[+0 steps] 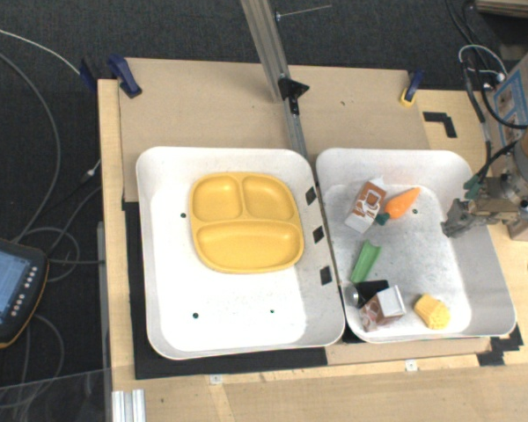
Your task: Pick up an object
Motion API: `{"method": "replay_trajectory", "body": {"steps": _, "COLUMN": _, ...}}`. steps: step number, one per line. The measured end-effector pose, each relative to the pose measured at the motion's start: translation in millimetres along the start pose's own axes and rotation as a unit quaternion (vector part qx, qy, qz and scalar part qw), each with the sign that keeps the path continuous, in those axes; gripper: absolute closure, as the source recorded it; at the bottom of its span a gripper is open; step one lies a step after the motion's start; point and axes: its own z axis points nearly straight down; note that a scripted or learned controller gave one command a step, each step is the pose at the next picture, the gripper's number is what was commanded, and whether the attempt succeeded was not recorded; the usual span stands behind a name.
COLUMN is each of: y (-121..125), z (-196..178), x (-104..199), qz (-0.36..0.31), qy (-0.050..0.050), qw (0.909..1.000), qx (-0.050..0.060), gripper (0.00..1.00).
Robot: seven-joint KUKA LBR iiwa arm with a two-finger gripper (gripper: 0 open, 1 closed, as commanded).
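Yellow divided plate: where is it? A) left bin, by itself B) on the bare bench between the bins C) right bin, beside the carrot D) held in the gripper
A: the yellow divided plate lies flat in the left bin, while the carrot and the other small items sit in the right bin.

2 white bins (pixel 158 236), 1 yellow divided plate (pixel 245 221), 2 small cartons (pixel 366 205), 1 carrot (pixel 402 202), 1 green piece (pixel 365 261), 1 corn cob (pixel 431 310)
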Motion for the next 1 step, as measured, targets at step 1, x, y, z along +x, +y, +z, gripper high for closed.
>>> {"method": "replay_trajectory", "body": {"steps": 1, "y": 22.9, "z": -0.8, "x": 35.5, "qz": -0.001, "qy": 0.001, "qw": 1.0000, "qx": 0.002, "gripper": 1.00}}
